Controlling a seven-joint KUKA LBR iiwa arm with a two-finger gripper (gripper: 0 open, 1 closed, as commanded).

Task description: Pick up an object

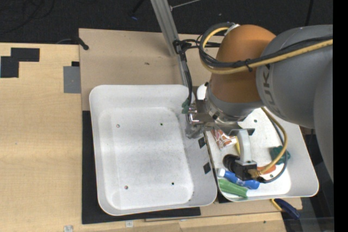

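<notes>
1. The table (pixel 38 133) is pale wood. On its left part are black angular patches and one grey rectangle.
2. A black mat (pixel 87 171) lies under the bins and shows along the left and front edges of the left bin.
3. The left bin (pixel 100 103) is a shallow white tray with rounded corners. Its floor is scuffed grey and marked by four small dark specks, and nothing else lies in it.
4. A ribbed aluminium bar (pixel 160 2) rises at a slant behind the bins. A dark cable runs down from it toward the gripper.
5. The gripper (pixel 194 122) shows as a metallic assembly low over the divide between the two bins, at the near-left side of the right bin. Whether it is open or closed cannot be told, and no object is seen in its grasp.
6. The right bin (pixel 299 182) is white and largely covered by the arm.
7. A small reddish and clear item (pixel 225 140) sits just right of the gripper. What it is cannot be made out.
8. A green object (pixel 232 189) lies at the front-left corner of the right bin. A blue object (pixel 246 182) touches it on its rear side. Both rest on the bin floor, apart from the gripper.
9. The grey arm (pixel 293 79) enters from the right, and its orange band (pixel 239 62) is above the wrist.
</notes>
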